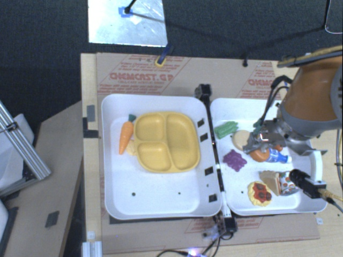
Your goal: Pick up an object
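- While dark carpet covers the floor all round, the table (177, 71) shows a brown cardboard-like top printed with red lettering, and a shiny metal sheet (127, 15) lies on the floor beyond its far edge.
- Two shallow white bins sit side by side on the table: the left bin (115, 197) and the right bin (236, 205), joined along a dark central divider.
- Inside the left bin rests a yellow divided plate (163, 142), with a toy carrot (125, 136) just beside its left edge.
- Across the right bin lie a green toy (226, 128), a purple toy (235, 160), a pale round piece (240, 139), a pizza-like disc (260, 193) and a small packet (274, 182).
- From the right, the grey arm with its orange band (313, 87) reaches over the right bin.
- Down low in that bin sits the tool (261, 143), at the near side of the pale round piece and just over an orange-and-blue toy (269, 156).
- Whether the tool is spread or closed cannot be told, since the wrist and cables hide it; nothing is seen held in it.
- All the toys lie on the bin floors, the orange-and-blue toy nearest the tool, the purple toy a little to its left.
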`<state>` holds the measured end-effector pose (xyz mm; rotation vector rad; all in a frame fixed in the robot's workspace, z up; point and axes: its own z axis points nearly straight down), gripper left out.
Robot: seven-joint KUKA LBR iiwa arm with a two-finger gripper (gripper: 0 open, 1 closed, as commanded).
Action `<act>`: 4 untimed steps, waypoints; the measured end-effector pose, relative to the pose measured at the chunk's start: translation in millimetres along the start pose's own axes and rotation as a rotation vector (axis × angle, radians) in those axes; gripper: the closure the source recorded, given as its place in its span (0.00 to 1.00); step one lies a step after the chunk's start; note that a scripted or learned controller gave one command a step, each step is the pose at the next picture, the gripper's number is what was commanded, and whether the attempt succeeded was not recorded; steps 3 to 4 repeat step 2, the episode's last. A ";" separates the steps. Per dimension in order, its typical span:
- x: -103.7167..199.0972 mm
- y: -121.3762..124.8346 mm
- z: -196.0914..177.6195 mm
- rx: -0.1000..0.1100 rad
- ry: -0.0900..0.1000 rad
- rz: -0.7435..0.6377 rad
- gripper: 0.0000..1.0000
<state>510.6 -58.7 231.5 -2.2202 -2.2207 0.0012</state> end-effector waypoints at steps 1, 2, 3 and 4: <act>14.0 2.8 14.6 0.000 0.000 -0.004 1.00; 7.2 2.6 -3.5 -0.006 -0.001 -0.002 1.00; 7.2 2.6 -3.5 -0.006 -0.001 -0.002 1.00; 7.2 2.6 -3.5 -0.006 -0.001 -0.002 1.00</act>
